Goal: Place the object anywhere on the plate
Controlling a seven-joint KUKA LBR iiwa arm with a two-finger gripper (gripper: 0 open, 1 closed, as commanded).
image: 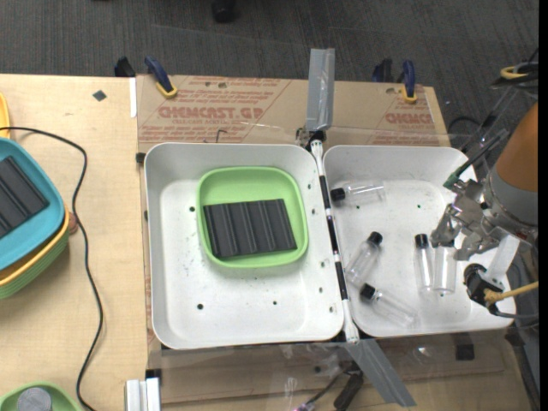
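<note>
A green square plate (211,188) sits in the left bin (171,306), with a dark grey ribbed slab (250,228) lying flat on it. Several clear vials with black caps lie in the right bin (402,174): one at the back (360,194), one in the middle (366,256), one near the front (387,306). Two more vials (425,265) lie side by side toward the right. My gripper (451,239) hangs at the right bin's right side, just above and beside those two vials, open, with nothing between its fingers.
A metal divider (330,229) separates the two bins. Cardboard (223,108) lies clamped behind them. On the bench's left stand stacked teal and green trays (34,221), with a black cable (86,255) running down the wood. Cables hang by the arm on the right.
</note>
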